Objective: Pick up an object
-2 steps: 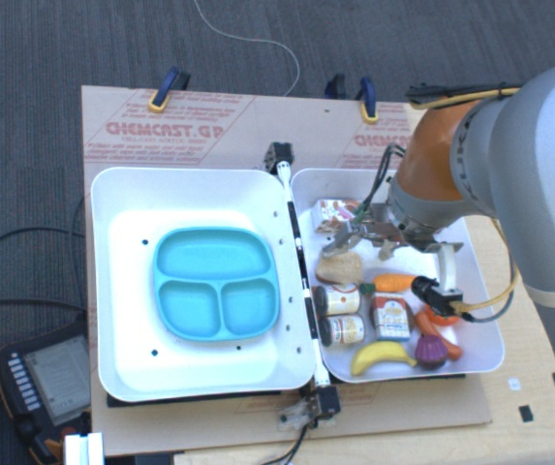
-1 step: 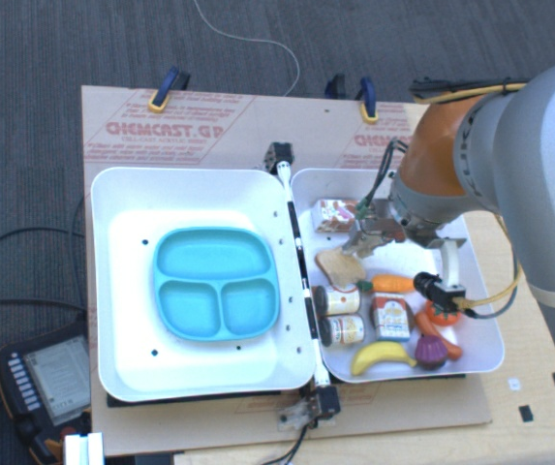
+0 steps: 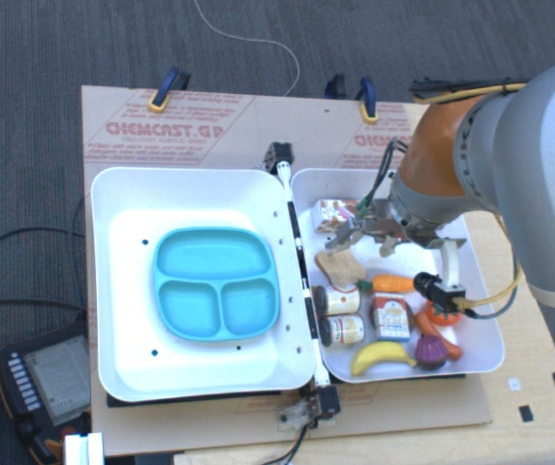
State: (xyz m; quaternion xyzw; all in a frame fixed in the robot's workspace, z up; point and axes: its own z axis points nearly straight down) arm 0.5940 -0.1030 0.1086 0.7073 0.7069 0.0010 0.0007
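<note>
Altogether: two jars (image 3: 342,301), one banana (image 3: 382,358), one carrot (image 3: 391,284), right bin (image 3: 485,355).

"CHEMCAST GP" printed in red, upside down, on board (image 3: 175,129).

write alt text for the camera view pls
A grey arm reaches from the right over the right bin, its gripper above toy food: a banana, carrot, jars. The left bin holds a blue divided plate.
</note>
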